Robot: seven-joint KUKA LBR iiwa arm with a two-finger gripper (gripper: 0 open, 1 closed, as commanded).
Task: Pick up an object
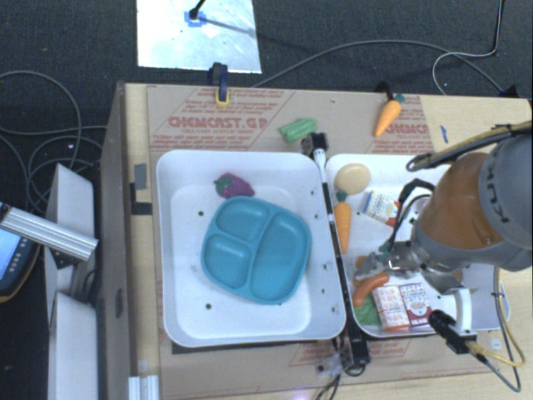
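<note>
1. Over the right bin point(466, 330) the arm point(470, 211) hangs low, its gripper point(385, 261) down among the toys; whether it grips anything cannot be told.
2. Just beside the gripper lie an orange sausage point(369, 289) and two red cartons point(401, 305).
3. Farther up that bin sit a carrot point(342, 224) and an egg point(353, 177).
4. Left of it, the other bin point(179, 223) holds a blue divided plate point(256, 250) and a purple toy point(234, 186).
</note>
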